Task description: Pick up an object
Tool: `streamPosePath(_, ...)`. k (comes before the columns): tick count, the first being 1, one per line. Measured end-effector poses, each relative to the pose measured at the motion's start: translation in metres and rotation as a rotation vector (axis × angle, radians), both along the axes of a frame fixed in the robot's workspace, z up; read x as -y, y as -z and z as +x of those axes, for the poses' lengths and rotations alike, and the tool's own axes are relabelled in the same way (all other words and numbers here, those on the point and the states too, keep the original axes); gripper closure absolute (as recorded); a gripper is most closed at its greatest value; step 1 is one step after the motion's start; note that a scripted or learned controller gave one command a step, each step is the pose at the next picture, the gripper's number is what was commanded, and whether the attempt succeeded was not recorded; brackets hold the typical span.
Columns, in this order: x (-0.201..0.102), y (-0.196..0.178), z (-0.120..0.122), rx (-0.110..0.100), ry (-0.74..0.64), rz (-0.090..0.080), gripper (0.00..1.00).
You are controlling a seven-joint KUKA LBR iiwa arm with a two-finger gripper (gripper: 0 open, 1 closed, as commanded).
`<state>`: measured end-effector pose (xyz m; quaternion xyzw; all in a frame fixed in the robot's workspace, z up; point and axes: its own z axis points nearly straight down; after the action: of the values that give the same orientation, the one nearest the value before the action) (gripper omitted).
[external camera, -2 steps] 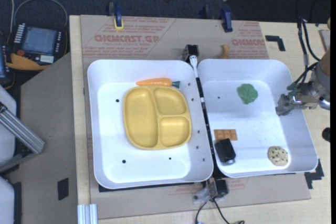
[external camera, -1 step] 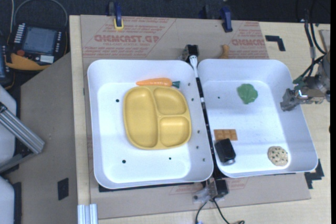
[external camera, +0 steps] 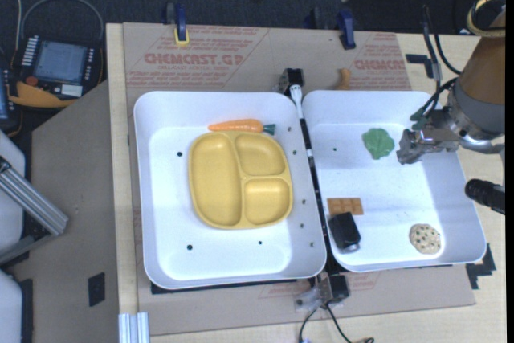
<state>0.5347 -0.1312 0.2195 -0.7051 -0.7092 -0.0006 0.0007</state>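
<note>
A grey two-finger gripper [external camera: 411, 147] hovers in the right white bin [external camera: 450, 197], just beside a green leafy lump [external camera: 377, 143]; whether it holds anything cannot be told.

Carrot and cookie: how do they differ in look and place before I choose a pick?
The carrot is long, thin and orange with a green tip; the cookie is round, pale and speckled. The carrot lies in the left bin against the yellow tray's far edge; the cookie sits apart in the right bin's near corner. Both lie flat, untouched by the gripper.
</note>
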Motion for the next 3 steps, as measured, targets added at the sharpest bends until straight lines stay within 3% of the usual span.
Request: streamPosePath(3,-0.16,-0.023,0.045,0.004,-0.002,0.0,1.0)
